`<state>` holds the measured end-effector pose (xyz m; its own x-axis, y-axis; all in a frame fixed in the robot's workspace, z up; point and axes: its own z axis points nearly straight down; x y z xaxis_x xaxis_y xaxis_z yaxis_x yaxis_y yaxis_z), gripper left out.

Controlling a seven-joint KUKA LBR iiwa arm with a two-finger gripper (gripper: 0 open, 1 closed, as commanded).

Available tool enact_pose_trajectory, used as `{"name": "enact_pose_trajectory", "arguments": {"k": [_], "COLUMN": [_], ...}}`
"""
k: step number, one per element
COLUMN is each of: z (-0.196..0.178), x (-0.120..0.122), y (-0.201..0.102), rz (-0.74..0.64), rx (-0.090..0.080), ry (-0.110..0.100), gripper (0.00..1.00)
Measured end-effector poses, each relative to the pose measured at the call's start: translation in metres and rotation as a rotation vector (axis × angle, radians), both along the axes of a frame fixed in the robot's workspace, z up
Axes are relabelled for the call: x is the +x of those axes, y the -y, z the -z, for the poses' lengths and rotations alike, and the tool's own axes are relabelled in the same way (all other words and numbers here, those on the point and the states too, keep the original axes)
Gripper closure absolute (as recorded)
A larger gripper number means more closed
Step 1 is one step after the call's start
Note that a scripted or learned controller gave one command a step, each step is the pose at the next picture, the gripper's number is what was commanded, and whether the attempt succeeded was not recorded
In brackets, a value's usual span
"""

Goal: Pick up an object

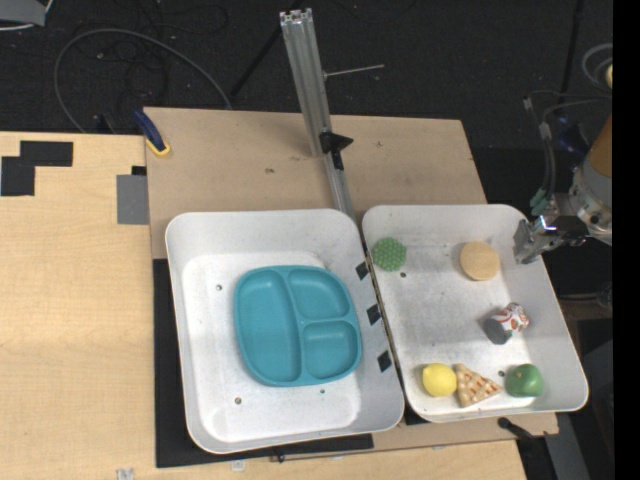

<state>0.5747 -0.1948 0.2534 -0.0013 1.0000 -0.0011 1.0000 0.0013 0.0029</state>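
The right bin [430, 308] holds several small objects: a green knobbly ball [389, 255] at its far left, a tan round biscuit [480, 261] at the far right, a grey and red-white piece [507, 322] in the middle right, and along the near edge a yellow lemon [438, 379], a pizza slice [476, 387] and a green apple [524, 379]. My gripper [535, 238] hangs at the bin's far right rim, just right of the biscuit. Nothing shows between its fingers.
The left bin [200, 268] holds a teal divided tray [297, 324]. An upright aluminium post [312, 98] rises behind the gap between the bins. Black clips [372, 313] line the seam between the two bins. Wooden bench surface lies to the left.
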Motion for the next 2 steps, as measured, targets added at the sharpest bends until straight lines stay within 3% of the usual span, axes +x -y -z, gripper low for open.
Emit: {"name": "enact_pose_trajectory", "arguments": {"k": [2], "z": [-0.008], "x": [0.000], "y": [-0.112], "rz": [-0.004], "rx": [0.004], "ry": [-0.006], "gripper": [1.00]}}
